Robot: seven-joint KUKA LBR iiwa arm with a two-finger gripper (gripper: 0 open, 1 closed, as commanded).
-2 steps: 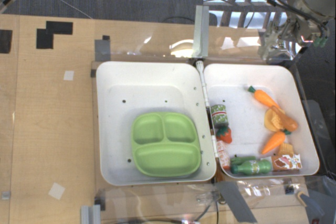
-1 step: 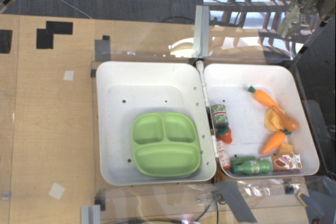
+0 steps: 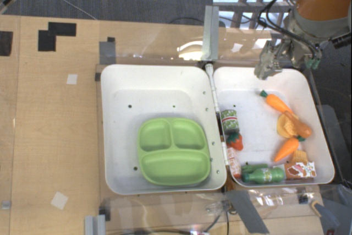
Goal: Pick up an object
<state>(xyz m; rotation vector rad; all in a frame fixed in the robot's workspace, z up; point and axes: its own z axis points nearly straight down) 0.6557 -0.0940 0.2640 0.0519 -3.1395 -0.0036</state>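
My gripper point(image 3: 269, 69) hangs over the back edge of the right bin point(image 3: 250, 88), with nothing seen between its fingers. Just below it lies an orange toy carrot point(image 3: 274, 100). A second carrot point(image 3: 286, 148) rests farther forward, beside a tan, chip-like piece point(image 3: 286, 126). A green bottle point(image 3: 263, 174) lies along the front wall, and a small red and white carton point(image 3: 300, 169) sits to its right. A small green-labelled can point(image 3: 229, 120) and a strawberry point(image 3: 236, 141) sit by the bin's left wall.
The left bin point(image 3: 126, 91) holds a green divided plate point(image 3: 174, 150) toward its front. A metal post point(image 3: 211, 30) stands behind the seam between the bins. A grey frame point(image 3: 247, 5) runs behind the right bin.
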